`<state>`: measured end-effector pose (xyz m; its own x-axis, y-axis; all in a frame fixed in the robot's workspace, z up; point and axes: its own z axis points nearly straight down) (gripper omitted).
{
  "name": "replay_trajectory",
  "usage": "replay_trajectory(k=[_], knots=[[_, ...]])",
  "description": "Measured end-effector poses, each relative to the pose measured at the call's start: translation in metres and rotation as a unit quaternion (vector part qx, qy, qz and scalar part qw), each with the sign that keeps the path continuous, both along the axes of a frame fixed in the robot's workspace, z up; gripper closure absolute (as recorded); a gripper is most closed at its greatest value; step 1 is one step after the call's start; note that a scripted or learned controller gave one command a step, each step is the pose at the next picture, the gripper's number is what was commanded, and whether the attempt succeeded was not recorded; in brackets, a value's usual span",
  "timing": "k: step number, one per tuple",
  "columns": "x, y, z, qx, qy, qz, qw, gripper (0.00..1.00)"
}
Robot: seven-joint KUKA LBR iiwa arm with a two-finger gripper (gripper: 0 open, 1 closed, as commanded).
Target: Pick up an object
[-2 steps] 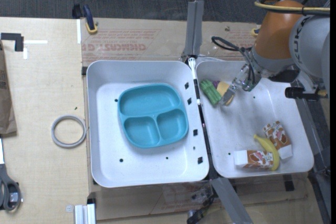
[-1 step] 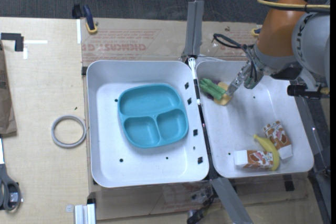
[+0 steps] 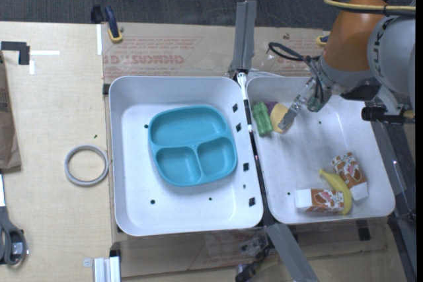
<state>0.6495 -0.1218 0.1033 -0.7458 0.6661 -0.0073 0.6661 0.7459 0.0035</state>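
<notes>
My gripper (image 3: 289,117) reaches down into the upper left part of the right bin (image 3: 370,142). Its tip sits right against a pale yellow object (image 3: 277,114), on that object's right side. A green object (image 3: 262,119) lies just left of the yellow one, close to the bin's left wall. Whether the yellow object is held cannot be made out from this angle. Near the bin's front right corner lie a yellow banana (image 3: 337,187) and two red-and-white cartons (image 3: 349,173) (image 3: 316,199), well away from the gripper.
The left bin (image 3: 132,195) holds a blue divided plate (image 3: 193,145). The arm's orange band (image 3: 350,33) hangs over the right bin's back edge. A tape ring (image 3: 86,164) and scissors (image 3: 12,242) lie on the bench left of the bins.
</notes>
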Motion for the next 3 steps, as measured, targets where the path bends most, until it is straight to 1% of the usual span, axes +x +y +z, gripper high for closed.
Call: replay_trajectory(k=[3], knots=[[0.0, 0.0, 0.0, 0.0, 0.0, 0.0, 1.0, 0.0]])
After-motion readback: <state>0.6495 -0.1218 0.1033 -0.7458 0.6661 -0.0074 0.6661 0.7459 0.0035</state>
